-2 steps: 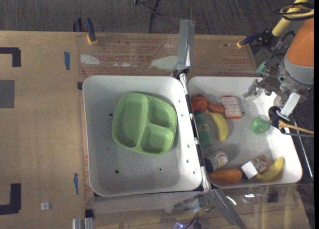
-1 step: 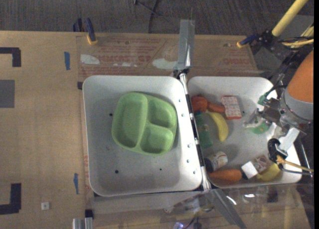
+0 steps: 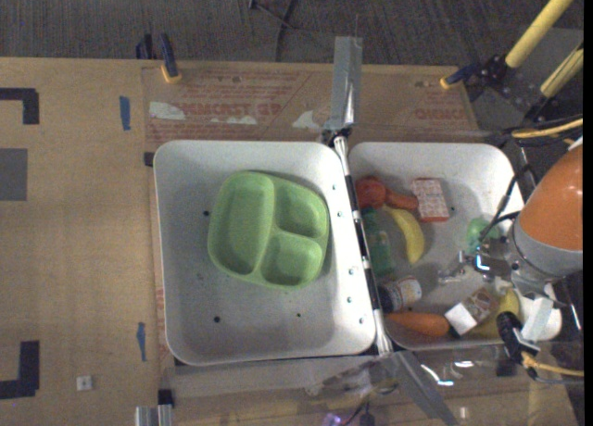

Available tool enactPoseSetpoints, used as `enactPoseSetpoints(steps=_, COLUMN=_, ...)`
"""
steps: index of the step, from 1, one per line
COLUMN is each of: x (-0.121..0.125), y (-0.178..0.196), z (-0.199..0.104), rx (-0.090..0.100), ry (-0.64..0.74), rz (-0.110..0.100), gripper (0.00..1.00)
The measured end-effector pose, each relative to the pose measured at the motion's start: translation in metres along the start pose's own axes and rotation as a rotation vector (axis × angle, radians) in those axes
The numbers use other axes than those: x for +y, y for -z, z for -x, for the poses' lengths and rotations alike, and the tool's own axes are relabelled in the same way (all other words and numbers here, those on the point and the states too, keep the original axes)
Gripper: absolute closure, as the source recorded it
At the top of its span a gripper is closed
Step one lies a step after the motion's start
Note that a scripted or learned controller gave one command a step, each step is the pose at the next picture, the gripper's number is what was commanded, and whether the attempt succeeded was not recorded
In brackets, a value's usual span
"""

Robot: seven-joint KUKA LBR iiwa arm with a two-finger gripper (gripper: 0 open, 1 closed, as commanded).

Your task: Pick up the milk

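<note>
Bins (image 3: 181,257): white, smooth, slightly glossy plastic. Green divided plate (image 3: 270,228): matt plastic. Bench top (image 3: 74,230): flat brown cardboard (printed, taped). Banana (image 3: 410,234) and carrot (image 3: 420,324): shiny moulded plastic look.

My arm (image 3: 556,220) is cut off by the right edge, and I can't make out its gripper's fingers. The small carton (image 3: 471,308) beneath the wrist is partly covered and too blurred to read. The green bottle (image 3: 377,241) lies half hidden under the bin divider.
</note>
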State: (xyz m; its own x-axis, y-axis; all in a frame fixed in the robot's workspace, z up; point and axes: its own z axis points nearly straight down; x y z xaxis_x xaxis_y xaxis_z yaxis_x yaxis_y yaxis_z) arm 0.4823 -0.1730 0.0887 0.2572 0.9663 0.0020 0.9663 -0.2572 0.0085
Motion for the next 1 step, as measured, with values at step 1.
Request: enactPoseSetpoints(steps=1, x=0.0013, y=0.0104, z=0.0038, rx=-0.007, ry=-0.006, rz=0.006, gripper=1.0)
